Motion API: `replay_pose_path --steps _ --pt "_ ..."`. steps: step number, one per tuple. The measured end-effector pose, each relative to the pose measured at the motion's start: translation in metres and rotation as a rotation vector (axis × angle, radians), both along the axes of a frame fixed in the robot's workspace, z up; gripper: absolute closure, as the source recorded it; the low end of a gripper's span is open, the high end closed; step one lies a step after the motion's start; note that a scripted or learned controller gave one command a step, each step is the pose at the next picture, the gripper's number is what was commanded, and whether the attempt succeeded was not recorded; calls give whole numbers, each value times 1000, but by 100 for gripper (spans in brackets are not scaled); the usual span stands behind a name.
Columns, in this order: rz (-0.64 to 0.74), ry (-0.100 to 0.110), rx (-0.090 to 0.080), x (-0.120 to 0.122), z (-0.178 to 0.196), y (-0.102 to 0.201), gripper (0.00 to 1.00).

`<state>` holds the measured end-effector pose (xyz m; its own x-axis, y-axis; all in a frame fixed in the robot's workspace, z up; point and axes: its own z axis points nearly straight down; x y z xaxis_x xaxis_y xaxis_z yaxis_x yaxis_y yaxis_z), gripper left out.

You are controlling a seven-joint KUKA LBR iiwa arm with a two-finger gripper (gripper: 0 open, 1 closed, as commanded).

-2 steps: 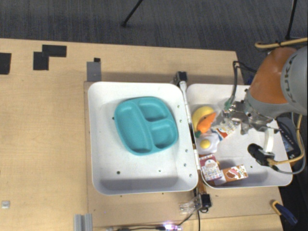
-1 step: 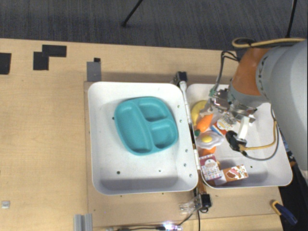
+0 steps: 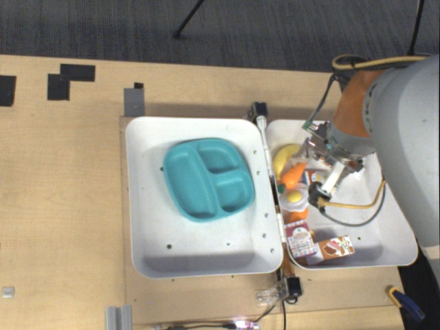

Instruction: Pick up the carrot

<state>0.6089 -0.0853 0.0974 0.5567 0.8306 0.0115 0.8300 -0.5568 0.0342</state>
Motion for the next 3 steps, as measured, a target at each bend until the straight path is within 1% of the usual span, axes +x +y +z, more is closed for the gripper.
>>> replay_pose_path --steps 1,2,3 --pt "-449 1 16 -8 -1 -6 0" --pt "-499 6 17 -53 -3 0 0" --pt "-760 -26 30 -105 0 -9 0"
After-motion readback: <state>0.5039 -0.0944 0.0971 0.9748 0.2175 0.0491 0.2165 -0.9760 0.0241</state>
